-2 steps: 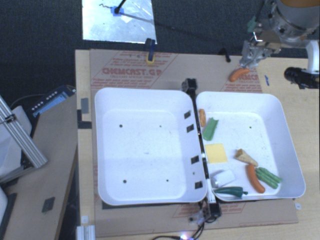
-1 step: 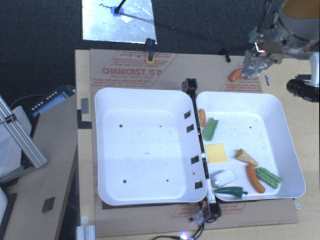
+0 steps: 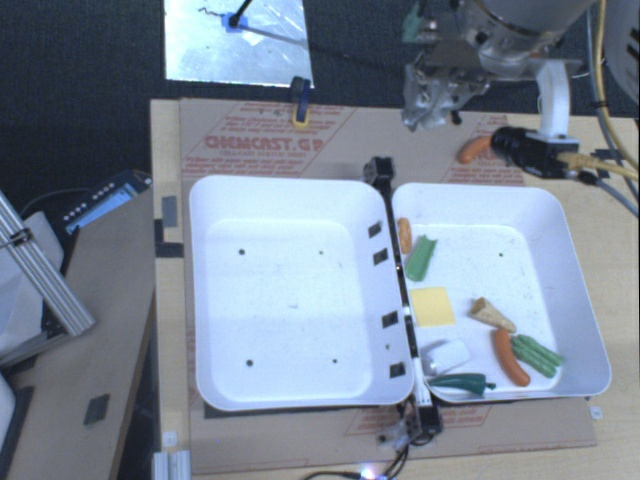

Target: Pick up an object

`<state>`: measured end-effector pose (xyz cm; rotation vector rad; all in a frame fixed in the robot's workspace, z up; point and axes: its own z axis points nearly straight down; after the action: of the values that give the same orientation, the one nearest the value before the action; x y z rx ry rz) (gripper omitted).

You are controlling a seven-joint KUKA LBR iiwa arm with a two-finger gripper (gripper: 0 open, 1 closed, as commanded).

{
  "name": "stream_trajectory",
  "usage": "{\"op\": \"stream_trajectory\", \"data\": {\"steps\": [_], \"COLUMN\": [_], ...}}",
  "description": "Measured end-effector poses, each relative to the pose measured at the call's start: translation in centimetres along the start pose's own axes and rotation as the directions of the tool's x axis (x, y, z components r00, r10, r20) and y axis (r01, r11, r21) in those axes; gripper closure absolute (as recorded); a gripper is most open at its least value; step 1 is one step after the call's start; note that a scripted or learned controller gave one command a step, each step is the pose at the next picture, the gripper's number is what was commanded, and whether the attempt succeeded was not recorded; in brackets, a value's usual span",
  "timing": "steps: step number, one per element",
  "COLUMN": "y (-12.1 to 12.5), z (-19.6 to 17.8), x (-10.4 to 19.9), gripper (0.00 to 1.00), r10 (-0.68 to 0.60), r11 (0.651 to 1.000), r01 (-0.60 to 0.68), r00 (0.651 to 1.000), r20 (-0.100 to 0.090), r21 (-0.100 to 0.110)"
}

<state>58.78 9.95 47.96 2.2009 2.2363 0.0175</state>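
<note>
Nearest, at the front edge of the right-hand shallow white bin (image 3: 575, 268), lies a dark green pepper-shaped toy (image 3: 462, 381), with a small white block (image 3: 446, 354) just behind it. Beside these, toward the bin's right front corner, an orange carrot-like stick (image 3: 510, 356) lies next to a light green ridged pod (image 3: 537, 353). A tan wedge (image 3: 492, 314) sits just behind the carrot, and a flat yellow square (image 3: 433, 306) lies near the divider. Farther back, a green elongated piece (image 3: 421, 257) rests tilted beside a small orange sausage-shaped piece (image 3: 404, 235) against the black hinge strip. The left-hand shallow white bin (image 3: 290, 293) stands alongside. Beyond the bins, on the cardboard sheet (image 3: 270, 138), lies another orange piece (image 3: 475, 149). The two-finger gripper (image 3: 428, 116) hangs above the cardboard behind the right bin, well apart from every object; whether it is released or clenched cannot be told, as its tip appears blurred.
</note>
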Motion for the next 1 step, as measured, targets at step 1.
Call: {"op": "stream_trajectory", "data": {"steps": [1], "y": [5.87], "z": [-1.18], "x": [-6.80], "gripper": [1.00], "r10": [0.018], "r11": [1.000], "r01": [-0.018], "r00": [1.000], "r20": [0.007], "r21": [0.003]}}
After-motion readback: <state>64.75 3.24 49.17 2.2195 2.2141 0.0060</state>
